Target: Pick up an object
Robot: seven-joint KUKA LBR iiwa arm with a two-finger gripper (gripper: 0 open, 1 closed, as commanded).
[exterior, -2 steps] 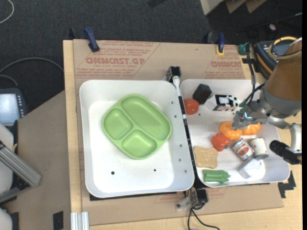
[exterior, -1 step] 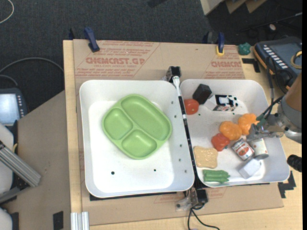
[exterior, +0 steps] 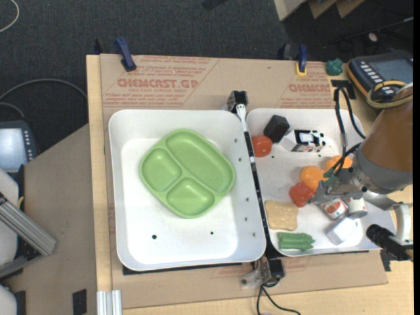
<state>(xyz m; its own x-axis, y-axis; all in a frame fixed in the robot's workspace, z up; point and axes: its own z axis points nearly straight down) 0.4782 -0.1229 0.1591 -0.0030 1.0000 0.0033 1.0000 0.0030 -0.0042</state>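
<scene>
1. The counter [exterior: 164,77] carries two shallow white bins side by side; the left bin [exterior: 131,241] holds a green divided plate [exterior: 188,172], tilted in plan, near its middle.
2. The right bin [exterior: 289,115] holds a black block [exterior: 276,127], a red ball [exterior: 262,146], a black-and-white toy [exterior: 308,140], an orange ball [exterior: 311,174], a red piece [exterior: 301,193], a tan slice [exterior: 281,216], a green pod [exterior: 296,241], a small can [exterior: 335,208] and a grey cube [exterior: 342,230].
3. The arm reaches in from the right; the pincer [exterior: 331,188] sits low over the right bin, just beside the orange ball and the red piece; whether it is parted or grips anything cannot be told.
</scene>
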